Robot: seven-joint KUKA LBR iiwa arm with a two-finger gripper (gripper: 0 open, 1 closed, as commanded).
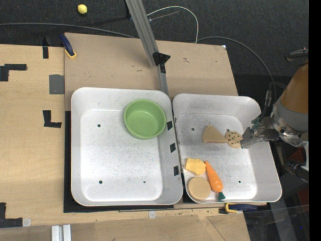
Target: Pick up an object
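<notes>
In the right bin [261, 185] lie a tan wedge [213, 134] and, touching its right end, a small round beige piece with dark holes [231, 137]. Lower down are a yellow block [195, 165], an orange carrot [214, 177] and a tan disc [199, 188], close together near the front edge. My gripper [249, 137] reaches in from the right and hangs low, right beside the holed piece on its right side. Whether it touches that piece is unclear. A green bowl [145, 118] sits in the left bin [90, 185], at its back right.
A grey metal pole [143, 24] slants over the bench behind the bins, ending at the divide between them. Cables run across the dark floor at the back. A small yellow ball [82, 8] lies far off at the back left.
</notes>
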